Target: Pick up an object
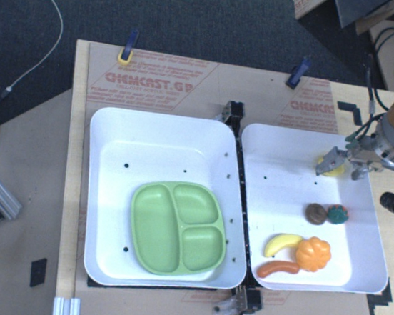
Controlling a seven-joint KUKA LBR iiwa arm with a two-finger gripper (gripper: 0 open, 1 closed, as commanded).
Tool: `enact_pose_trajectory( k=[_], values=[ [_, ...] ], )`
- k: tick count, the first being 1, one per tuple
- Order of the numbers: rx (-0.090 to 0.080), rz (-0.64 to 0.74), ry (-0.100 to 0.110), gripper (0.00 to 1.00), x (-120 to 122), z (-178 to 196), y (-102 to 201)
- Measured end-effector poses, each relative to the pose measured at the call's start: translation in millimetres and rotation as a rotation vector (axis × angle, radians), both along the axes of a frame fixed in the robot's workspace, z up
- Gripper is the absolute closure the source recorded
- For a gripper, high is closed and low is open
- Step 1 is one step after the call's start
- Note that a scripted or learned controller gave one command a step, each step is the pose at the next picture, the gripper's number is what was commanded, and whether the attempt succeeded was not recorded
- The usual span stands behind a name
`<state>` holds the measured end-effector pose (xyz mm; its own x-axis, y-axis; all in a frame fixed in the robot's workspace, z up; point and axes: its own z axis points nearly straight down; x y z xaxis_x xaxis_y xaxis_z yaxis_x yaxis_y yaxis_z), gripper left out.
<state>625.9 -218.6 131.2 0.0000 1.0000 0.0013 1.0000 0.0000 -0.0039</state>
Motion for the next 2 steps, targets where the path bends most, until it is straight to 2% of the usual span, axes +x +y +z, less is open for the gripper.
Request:
enact_pose_trajectory(
  k=[1, 2],
  values=[
    [0.005, 0.002, -0.001, 0.0, 0.8, -48.0, 2.9],
    [0.0, 0.003, -0.005, 1.0, 1.5, -35.4, 1.9]
  ],
)
